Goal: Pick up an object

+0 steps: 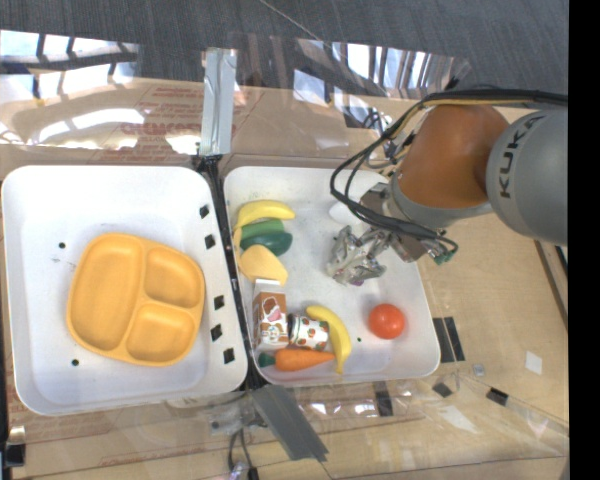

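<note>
Over the right bin [420, 298], the claw [358, 256] is seen hanging low above bare floor, approx. mid-bin; whether it is spread or closed can't be told, and nothing is seen gripped. Nearest target: a red tomato [386, 320], just below and right of the claw, apart from the rest. It is judged light, smooth, round, likely slippery, so best taken across its widest part. Bananas, a carrot [302, 360] etc. are crowded along the left wall.
</note>
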